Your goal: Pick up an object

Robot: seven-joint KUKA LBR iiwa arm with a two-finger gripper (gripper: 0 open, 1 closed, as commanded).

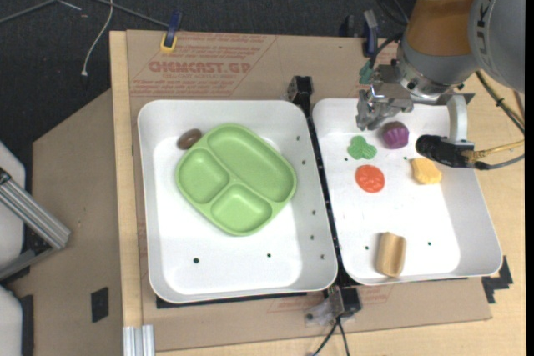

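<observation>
Arm w/ orange band reaches in from the right, over the far part of the right bin (476,204). Gripper (373,114) hangs near that bin's far-left corner, metal fingers pointing down; nothing visible between them, but can't tell from this angle if they're spread or closed. Just right of the fingertips sits a purple toy (395,134), close but apparently apart from them. Green leafy toy (361,148) lies just in front of the gripper, w/ a red-orange round toy (370,178) right behind it toward the camera. Yellow piece (425,171) lies toward the bin's right side, beside a black part of the arm's gear. Tan cylinder-shaped item (390,253) rests near the front edge, well apart from the rest. Left bin (158,246) holds a green 3-compartment tray (236,178), turned at an angle, & a small brown item (190,138) touching its far-left edge.
</observation>
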